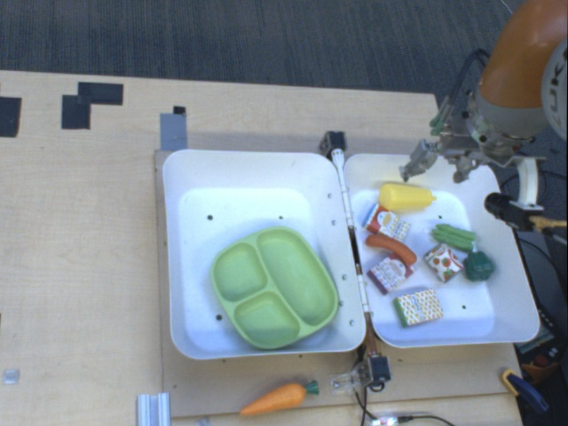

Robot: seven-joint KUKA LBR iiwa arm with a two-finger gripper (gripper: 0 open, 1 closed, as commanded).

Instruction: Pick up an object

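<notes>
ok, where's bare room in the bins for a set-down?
Left bin: bare strip along its far wall, behind the green plate. Right bin: small patch at its near right corner, beside the patterned box. Its middle is crowded with toy food.

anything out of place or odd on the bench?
One thing: a toy carrot lies on the bench in front of the left bin, outside both bins, while the other toy foods sit in the right bin. The green divided plate lies flat in the left bin. Nothing looks spilled or damaged.
</notes>
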